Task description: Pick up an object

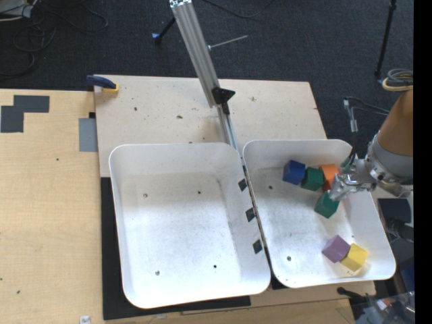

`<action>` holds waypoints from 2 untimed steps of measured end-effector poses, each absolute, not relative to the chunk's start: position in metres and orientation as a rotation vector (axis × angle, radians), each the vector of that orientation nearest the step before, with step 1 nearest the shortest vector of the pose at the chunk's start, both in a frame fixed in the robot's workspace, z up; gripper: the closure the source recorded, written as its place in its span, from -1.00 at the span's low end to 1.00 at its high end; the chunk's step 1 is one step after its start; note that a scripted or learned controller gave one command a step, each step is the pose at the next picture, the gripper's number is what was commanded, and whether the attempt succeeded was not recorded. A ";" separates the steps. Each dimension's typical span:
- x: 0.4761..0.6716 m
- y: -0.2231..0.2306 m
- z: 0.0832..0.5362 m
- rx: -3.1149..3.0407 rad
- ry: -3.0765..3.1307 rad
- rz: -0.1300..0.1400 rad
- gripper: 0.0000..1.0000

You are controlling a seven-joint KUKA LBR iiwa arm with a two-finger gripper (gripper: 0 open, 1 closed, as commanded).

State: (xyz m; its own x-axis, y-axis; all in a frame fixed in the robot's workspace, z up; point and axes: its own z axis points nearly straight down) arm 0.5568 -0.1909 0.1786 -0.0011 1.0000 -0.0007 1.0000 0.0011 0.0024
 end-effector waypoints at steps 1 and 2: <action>0.560 -0.184 0.224 2.217 2.223 0.002 1.00; 0.561 -0.185 0.267 2.217 2.222 0.002 1.00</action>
